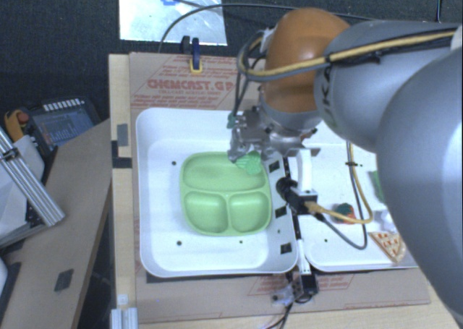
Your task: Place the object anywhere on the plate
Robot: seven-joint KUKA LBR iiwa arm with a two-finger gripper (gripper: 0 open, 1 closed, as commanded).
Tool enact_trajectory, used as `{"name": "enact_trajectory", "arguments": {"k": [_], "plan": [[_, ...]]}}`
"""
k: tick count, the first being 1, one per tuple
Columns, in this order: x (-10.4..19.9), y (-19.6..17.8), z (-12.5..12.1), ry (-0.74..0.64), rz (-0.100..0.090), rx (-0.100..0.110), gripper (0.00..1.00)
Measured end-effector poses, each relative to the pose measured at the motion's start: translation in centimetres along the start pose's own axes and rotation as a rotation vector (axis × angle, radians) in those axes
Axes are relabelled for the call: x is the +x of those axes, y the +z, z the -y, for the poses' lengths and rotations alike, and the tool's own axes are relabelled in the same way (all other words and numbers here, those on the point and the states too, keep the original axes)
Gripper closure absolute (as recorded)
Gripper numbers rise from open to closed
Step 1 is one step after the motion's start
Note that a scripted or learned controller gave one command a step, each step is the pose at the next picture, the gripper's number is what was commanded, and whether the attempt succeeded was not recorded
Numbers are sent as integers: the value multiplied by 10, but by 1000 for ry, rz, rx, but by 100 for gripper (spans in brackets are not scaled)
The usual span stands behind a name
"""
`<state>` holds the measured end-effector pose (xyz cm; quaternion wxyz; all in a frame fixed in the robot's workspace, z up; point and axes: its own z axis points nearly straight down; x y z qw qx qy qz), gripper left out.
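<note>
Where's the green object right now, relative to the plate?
The green object sits at the gripper, over the upper right rim of the green plate in the left bin.

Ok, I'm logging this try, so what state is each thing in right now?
claw: low over the plate's upper right rim, at the green object.
green object: on the plate's upper right edge, right under the claw; a grip cannot be confirmed.
plate: green, three compartments, flat in the left bin.
left bin: holds the plate.
</note>
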<state>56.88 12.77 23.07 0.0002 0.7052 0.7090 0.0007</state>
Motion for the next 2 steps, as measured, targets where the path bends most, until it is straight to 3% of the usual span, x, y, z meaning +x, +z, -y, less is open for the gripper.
{"name": "enact_trajectory", "arguments": {"k": [1, 2], "plan": [[6, -3, 1, -1, 0, 1, 100], [6, -3, 1, 0, 0, 1, 0]]}}
